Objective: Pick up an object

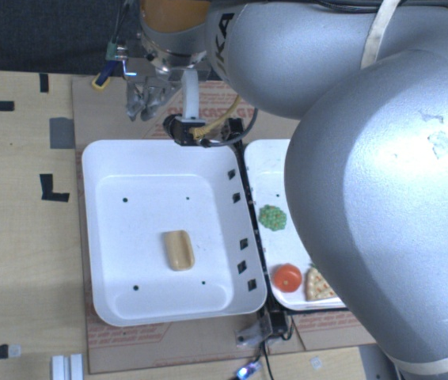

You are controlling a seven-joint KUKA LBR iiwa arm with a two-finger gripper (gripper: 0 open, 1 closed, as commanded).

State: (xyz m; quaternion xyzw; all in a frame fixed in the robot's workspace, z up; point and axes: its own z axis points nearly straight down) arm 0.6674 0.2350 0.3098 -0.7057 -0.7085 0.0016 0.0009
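A tan bread-roll-shaped object (179, 250) lies in the middle of the left white bin (101, 212). In the right bin (265, 158) sit a green bumpy object (272, 217), a red tomato-like ball (287, 278) and a speckled orange wedge (316, 285), which the arm partly hides. My gripper (146, 103) hangs beyond the far edge of the left bin, over the brown mat, well away from every object.
The big grey arm (366, 133) covers most of the right bin and the view's right side. A brown cardboard mat (113, 109) lies under both bins. Black marks dot the wooden bench (18, 212) on the left.
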